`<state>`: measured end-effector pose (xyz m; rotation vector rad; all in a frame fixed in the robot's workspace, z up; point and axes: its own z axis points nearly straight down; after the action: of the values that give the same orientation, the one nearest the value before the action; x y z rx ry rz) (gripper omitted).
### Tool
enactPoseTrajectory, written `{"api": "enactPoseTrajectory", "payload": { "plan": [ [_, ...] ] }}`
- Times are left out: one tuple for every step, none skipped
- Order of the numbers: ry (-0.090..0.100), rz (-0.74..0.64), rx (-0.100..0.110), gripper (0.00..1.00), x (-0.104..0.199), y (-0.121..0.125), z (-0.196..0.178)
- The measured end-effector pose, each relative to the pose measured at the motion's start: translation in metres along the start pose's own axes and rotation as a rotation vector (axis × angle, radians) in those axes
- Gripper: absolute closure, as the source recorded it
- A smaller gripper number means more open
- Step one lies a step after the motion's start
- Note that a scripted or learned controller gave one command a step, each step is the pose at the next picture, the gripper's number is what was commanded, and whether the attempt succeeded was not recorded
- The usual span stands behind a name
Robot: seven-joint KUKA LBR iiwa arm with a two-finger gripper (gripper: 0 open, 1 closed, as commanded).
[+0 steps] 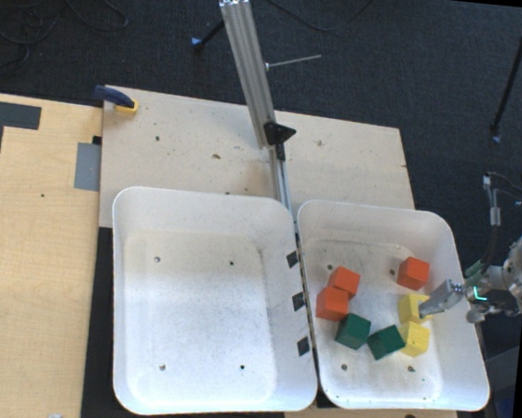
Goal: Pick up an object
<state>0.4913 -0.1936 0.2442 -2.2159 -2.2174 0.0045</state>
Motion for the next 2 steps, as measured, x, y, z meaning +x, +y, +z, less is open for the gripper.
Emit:
{"api": "enactPoseTrajectory", "payload": {
  "plan": [
    [-0.001, 0.003, -0.004, 0.0, -0.001, 0.001, -0.002],
    [0.001, 0.001, 0.003, 0.0, 0.002, -0.003, 0.063]
  ]
}}
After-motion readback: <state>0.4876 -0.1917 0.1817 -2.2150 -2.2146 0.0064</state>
